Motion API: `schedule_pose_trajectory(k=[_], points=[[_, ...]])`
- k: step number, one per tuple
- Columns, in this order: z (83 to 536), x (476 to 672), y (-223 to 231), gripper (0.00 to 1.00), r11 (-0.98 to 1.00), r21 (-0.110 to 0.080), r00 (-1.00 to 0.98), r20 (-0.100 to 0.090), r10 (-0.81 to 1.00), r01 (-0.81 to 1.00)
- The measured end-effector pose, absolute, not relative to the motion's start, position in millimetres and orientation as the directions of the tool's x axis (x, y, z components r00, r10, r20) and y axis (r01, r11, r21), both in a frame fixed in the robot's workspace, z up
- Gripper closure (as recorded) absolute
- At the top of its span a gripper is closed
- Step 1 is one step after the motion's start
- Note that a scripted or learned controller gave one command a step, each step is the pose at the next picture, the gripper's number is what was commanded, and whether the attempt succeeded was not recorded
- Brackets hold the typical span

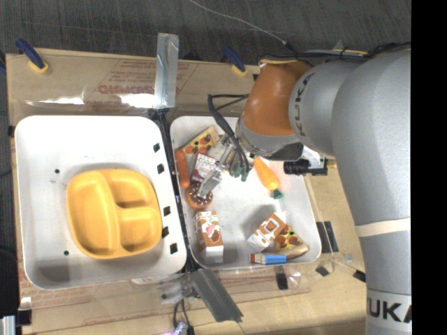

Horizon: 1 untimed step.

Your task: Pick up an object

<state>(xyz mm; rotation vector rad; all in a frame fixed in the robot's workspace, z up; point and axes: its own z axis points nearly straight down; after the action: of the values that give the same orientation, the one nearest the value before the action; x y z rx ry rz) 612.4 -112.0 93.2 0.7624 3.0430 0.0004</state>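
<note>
My gripper (207, 176) reaches down into the right bin (307, 194) near its left side. It hangs just above a chocolate-brown donut (198, 199). Right beside it are a red sausage (183, 166) and, towards the far wall, a pizza slice (200, 142). An orange carrot (266, 175) lies to the right of the wrist. The arm's body hides part of the bin's back right corner.
The front of the right bin holds a small carton (209, 231), a second carton (267, 230), another pizza slice (292, 243) and a blue and orange marker (269, 258). A yellow divided tray (114, 211) lies in the left bin (42, 145).
</note>
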Motion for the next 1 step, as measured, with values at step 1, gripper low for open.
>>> schedule_pose_trajectory(k=[1], points=[[92.6,599.7,-127.1,0.0,0.716,0.001,-0.716,-0.001,0.698,0.698]])
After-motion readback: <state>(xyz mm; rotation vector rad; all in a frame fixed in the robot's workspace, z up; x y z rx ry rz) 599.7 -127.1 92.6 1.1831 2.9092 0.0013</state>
